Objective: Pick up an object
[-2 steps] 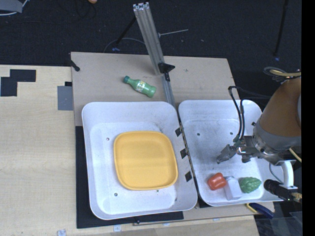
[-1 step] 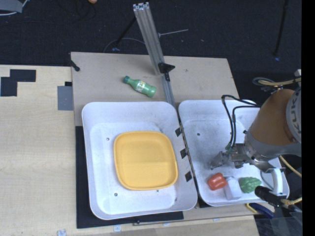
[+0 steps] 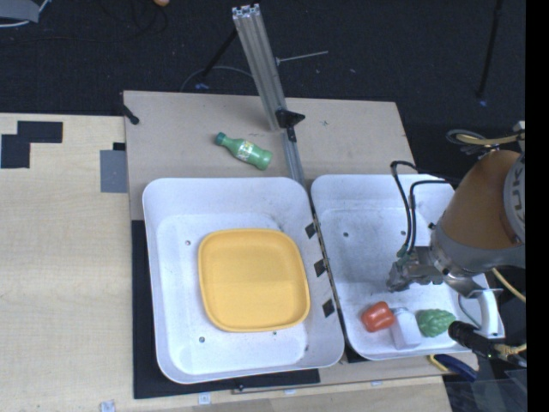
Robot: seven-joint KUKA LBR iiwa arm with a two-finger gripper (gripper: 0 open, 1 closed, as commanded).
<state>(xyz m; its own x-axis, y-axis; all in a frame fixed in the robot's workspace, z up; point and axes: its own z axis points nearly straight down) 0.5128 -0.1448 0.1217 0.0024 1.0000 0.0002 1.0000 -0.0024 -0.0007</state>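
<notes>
A: Where is the arm (image 3: pixel 480 217) working right now?

B: It is reaching into the right bin (image 3: pixel 364 221) from the right side, and the gripper (image 3: pixel 410 275) is hanging low over the bin floor, toward the near half.

A: Is it carrying anything?

B: I am not seeing anything under it. Whether the jaws are standing wide or narrow, I cannot tell; the wrist is hiding them from this slanted angle.

A: So what is there to pick?

B: Three things are lying along the near edge of that bin: a red-orange pepper-like toy (image 3: pixel 377 317), a small white block (image 3: pixel 405 330) touching it, and a green leafy toy (image 3: pixel 435 322) just beside the block. The gripper is sitting just behind them, between the red piece and the green one.

A: And the other bin?

B: The left bin (image 3: pixel 171 221) is holding a yellow plate (image 3: pixel 254 279), lying flat. A green bottle (image 3: pixel 244 150) is lying on its side on the worktop (image 3: pixel 352 136) behind the bins, well apart from the arm.

A: Which step is this, then?

B: I am judging it as the approach, with the grasp not yet made. The next move is calling for a short shift toward the near edge, centring over one toy, then descending and closing. The pieces are crowding each other, so a clean hit on just one is looking tricky.
</notes>
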